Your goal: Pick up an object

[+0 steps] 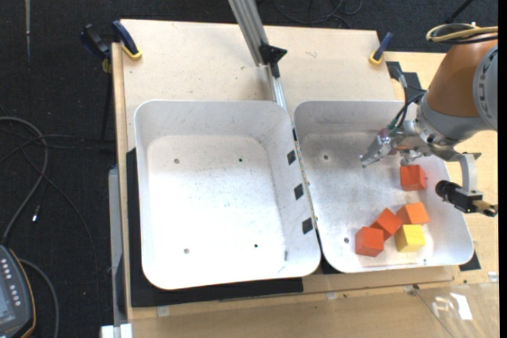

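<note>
Red block [369,241], orange blocks [388,221] [414,213] and yellow block [410,237]: clustered at right bin's [341,127] near edge. Orange-red block [412,177]: apart, farther back, just beside gripper [379,152]. Gripper: over right bin, grip state cannot be told. Left bin [150,123]: alongside.

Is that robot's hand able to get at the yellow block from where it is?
Probably yes: the yellow block lies uncovered in the right bin, though orange blocks crowd its sides. The hand hovers nearby.
</note>
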Robot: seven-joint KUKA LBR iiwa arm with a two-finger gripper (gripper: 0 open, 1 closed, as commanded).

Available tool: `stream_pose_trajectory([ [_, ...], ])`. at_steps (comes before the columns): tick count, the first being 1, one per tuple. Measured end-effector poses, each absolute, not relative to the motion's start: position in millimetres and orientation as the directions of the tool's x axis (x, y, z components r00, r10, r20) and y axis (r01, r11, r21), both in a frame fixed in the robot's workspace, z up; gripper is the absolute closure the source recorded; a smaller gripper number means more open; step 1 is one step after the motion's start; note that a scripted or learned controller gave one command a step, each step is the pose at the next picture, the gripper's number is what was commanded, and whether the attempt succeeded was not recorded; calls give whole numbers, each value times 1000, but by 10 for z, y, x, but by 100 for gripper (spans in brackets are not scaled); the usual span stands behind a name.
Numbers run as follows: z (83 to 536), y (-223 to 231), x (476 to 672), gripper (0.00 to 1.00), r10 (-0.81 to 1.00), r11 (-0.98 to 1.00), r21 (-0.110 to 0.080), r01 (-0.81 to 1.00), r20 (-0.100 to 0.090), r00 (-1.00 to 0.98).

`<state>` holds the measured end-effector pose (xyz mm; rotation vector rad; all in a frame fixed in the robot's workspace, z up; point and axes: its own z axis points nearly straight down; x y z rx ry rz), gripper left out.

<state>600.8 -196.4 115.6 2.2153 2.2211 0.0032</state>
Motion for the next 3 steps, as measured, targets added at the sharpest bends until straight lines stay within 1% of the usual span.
stream_pose_trajectory([
  [1,949,-2143,6655,0,1000,4,5,1000,-2,-4],
  [2,1061,-2141,6648,100,1000,4,4,1000,-3,-4],
  [3,996,-1199,6450,100,1000,7,8,1000,-2,-7],
])
